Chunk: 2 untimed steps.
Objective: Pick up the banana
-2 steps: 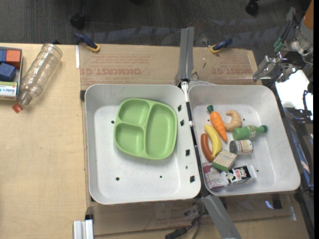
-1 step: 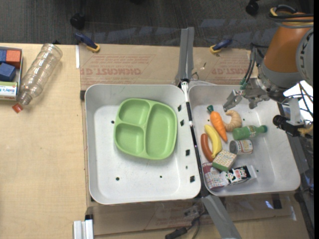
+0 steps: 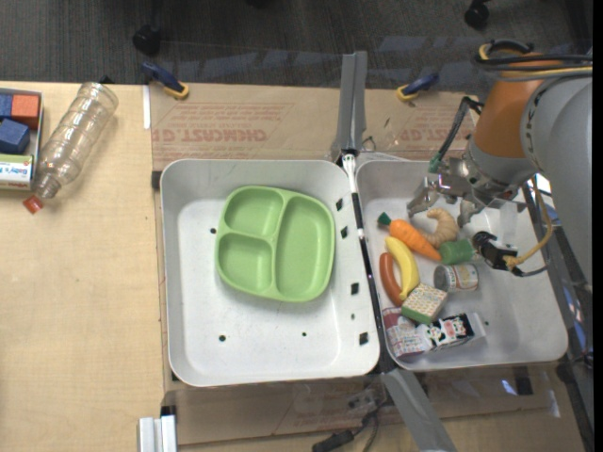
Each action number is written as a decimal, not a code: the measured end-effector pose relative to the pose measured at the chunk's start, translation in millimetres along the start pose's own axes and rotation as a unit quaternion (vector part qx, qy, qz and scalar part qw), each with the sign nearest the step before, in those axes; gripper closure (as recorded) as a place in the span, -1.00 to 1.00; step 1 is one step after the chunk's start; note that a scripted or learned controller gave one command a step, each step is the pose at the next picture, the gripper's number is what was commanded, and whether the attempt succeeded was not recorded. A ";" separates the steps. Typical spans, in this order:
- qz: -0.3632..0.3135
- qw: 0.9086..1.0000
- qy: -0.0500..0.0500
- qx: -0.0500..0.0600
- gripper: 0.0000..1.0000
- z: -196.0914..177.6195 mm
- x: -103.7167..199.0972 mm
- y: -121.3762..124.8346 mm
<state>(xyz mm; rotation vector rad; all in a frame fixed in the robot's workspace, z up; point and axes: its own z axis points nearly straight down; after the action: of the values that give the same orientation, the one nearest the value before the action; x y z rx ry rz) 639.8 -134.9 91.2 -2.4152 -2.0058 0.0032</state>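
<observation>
This is a robotics lab or test room, not a home. A grey arm (image 3: 556, 111) with an orange band reaches over a bench (image 3: 75, 290) bearing two white bins (image 3: 179, 281), clamped along the far edge over a cardboard sheet (image 3: 245, 125). The right bin holds toy food and small packets; the left one holds a green divided plate (image 3: 278, 243). Beyond the bench's far edge lie dark carpet and office-chair castors (image 3: 146, 38). A plastic bottle (image 3: 71, 139) and coloured blocks (image 3: 19, 121) lie at the bench's far left corner.

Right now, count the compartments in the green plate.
3. The green plate in the left bin has two smaller compartments on its left side, one above the other, and one long compartment on its right.
</observation>
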 end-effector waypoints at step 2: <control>0.128 0.992 -0.001 0.000 -1.00 0.0 38.2 -2.7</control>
<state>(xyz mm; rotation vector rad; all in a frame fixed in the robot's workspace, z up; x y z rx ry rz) 644.1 -96.9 91.1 -2.6519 -1.6817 0.0064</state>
